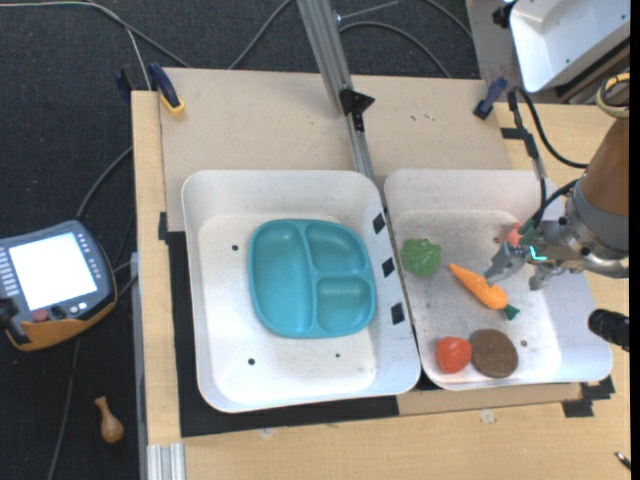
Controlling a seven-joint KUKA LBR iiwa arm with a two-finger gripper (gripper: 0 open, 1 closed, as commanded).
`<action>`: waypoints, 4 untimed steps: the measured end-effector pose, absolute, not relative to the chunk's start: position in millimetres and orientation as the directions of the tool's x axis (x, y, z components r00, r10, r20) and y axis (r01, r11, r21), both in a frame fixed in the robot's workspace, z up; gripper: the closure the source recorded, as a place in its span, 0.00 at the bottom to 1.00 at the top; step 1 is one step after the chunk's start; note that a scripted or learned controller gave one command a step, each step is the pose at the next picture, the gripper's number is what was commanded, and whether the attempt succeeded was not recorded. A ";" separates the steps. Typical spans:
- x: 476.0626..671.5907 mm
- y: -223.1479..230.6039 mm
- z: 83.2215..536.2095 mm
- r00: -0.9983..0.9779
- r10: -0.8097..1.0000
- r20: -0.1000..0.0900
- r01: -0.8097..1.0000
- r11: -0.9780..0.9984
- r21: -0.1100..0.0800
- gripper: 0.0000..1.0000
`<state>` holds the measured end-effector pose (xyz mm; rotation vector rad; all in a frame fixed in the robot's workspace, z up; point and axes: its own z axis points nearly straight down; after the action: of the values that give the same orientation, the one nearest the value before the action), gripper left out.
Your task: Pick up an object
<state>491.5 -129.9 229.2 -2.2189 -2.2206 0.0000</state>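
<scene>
Orange plastic carrot [478, 287] w/ a small green tip lies in the right shallow white bin [440, 190], roughly mid-bin, slanting from upper left down to lower right. It rests on the bin floor, not between any fingers.

Two-finger gripper [521, 264] hangs over the same bin, just right of the carrot's lower end. Fingers look spread apart w/ nothing between them; a small teal light glows on the gripper body. Near, but can't tell if a fingertip touches the carrot. Grey arm w/ orange band [612, 183] comes in from the right edge.

Other items in the right bin:
- green leafy plastic lettuce piece [421, 257], left of the carrot's upper end, close but apart
- red plastic tomato [453, 354], near the front wall
- brown round flat disc, cookie-like [494, 353], just beside the tomato on its right, approx touching

Left shallow white bin [215, 298] holds a teal plastic divided plate [311, 277] w/ three compartments, sitting about mid-bin.

Both bins sit side by side on a tan wooden bench [260, 118]. A slanted silver metal rail [330, 48] runs from the top down toward the gap between the bins. Off the bench at left, a handheld pendant w/ white screen [50, 273] lies on dark carpet, cables trailing around it.
</scene>
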 end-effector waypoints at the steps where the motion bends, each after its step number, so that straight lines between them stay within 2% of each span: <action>1: 491.6 -129.9 229.3 -0.001 1.000 0.002 1.000 0.001 -0.001 0.00; 2: 490.2 -132.3 186.7 0.000 1.000 0.003 1.000 0.000 -0.006 0.00; 3: 486.4 -127.7 124.2 0.000 1.000 0.004 1.000 0.000 -0.009 0.00; 4: 487.8 -127.8 86.9 0.000 1.000 0.001 1.000 0.000 0.002 0.00</action>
<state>487.8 -127.8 86.9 -2.2226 -2.2221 -0.0033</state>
